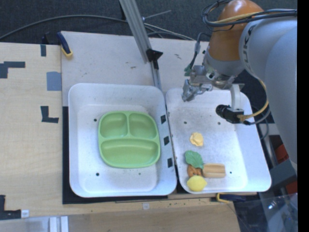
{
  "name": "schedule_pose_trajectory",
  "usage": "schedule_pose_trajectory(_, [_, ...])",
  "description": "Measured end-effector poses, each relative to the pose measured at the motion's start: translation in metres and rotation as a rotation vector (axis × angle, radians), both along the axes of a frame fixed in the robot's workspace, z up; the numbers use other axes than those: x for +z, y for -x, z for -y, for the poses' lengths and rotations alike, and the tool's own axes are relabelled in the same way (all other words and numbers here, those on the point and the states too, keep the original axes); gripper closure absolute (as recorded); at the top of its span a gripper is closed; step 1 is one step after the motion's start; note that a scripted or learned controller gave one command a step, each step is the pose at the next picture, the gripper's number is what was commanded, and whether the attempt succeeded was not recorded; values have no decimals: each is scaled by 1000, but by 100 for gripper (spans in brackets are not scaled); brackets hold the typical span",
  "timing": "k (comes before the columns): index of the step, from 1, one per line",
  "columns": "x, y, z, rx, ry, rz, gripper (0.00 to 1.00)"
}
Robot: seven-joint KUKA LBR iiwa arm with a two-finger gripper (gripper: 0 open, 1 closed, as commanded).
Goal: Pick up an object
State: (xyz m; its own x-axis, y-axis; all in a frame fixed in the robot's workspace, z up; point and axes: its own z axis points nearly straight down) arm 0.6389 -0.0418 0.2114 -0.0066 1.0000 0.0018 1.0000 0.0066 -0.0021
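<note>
Gripper [187, 96] hung over the upper left corner of the right bin [251, 144]; whether the fingers were spread or pressed together could not be told at this angle and size. Nothing visible between them. Candidate objects sat low in that bin: yellow piece [196, 139], green leaf [193, 158], tan roll [214, 170], lemon [196, 183]. All looked like light toy food; the lemon, round and probably slick, seemed best taken across its middle. Tray [129, 139] lay in the left bin [79, 129].

Two bins sit side by side on the worktop [106, 62]. A divided tray [129, 139] lies in the left bin [77, 129]; four small items, possibly toy foods [203, 166], cluster at the right bin's [241, 144] near edge. The gripper [189, 93] hangs over that bin's far-left corner.
</note>
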Motion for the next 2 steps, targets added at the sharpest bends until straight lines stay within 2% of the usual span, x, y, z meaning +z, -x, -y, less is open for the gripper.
schedule_pose_trajectory(2, [23,23,-117,2,0,0,100])
